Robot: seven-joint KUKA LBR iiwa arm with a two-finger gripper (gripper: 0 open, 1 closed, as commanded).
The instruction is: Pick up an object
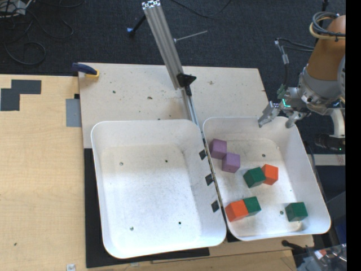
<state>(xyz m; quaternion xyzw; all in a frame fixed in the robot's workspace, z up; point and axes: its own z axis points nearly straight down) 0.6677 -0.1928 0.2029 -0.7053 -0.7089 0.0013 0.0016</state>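
**No readable text**

No text, label, brand, number or sign can be read anywhere in the camera view. The coloured blocks are seen with plain faces. A small black-and-white chequered pattern is seen on the top end of the slanted grey aluminium rail (167,44), but nothing can be read from it.

Left bin (113,151) open across its floor, right bin (304,151) crowded mid-floor by purple blocks (224,155), green and orange cubes (260,175) (touching pairs), slanted aluminium rail (166,41) between bins.
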